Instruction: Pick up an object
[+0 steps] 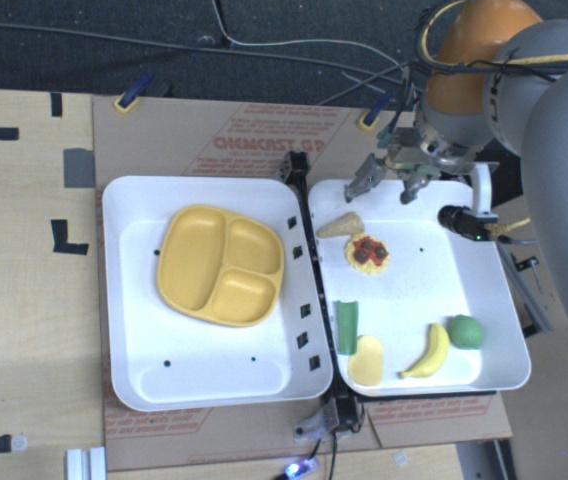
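Colours in the two white bins

A yellow plate (220, 265) is seen in one; a yellow banana (427, 353), green ball (465, 331) and red-topped round piece (367, 254) in the other.

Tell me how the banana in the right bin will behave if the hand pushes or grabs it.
The banana is curved, so a push would probably spin it rather than slide it straight. It looks like smooth toy plastic, likely light, stiff and somewhat slippery. The green ball beside it may roll off if bumped.

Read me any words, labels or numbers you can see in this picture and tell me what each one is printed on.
"CHEMCAST GP": red print on the brown cardboard sheet above the left bin.
Smaller red lines under it: too blurred to read.
Red print along the cardboard's bottom edge: too small to read.
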Controlling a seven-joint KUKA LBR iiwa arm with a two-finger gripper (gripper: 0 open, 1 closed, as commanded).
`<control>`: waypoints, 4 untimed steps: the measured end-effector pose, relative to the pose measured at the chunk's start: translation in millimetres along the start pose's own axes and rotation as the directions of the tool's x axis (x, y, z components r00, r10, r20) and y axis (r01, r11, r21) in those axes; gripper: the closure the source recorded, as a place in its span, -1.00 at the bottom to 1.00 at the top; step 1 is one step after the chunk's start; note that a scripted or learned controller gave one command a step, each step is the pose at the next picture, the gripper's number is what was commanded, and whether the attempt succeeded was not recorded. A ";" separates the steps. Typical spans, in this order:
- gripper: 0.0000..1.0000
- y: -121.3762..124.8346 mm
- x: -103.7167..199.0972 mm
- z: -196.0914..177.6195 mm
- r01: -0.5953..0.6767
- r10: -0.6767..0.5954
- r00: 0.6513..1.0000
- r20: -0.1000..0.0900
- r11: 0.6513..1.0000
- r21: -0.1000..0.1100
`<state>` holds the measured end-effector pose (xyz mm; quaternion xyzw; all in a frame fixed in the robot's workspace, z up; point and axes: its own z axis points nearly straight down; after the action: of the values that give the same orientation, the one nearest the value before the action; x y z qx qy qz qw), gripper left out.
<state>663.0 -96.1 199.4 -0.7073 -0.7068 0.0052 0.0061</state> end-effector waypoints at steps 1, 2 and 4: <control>-1.00 2.9 0.2 -8.5 0.003 -0.002 1.000 0.001 1.000 -0.014; -1.00 -1.8 -2.4 55.8 0.001 -0.001 1.000 0.003 1.000 -0.008; 1.00 -2.9 -4.0 97.1 0.004 -0.004 1.000 0.007 1.000 -0.006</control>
<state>658.6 -99.9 102.4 -0.7060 -0.7081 0.0052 0.0015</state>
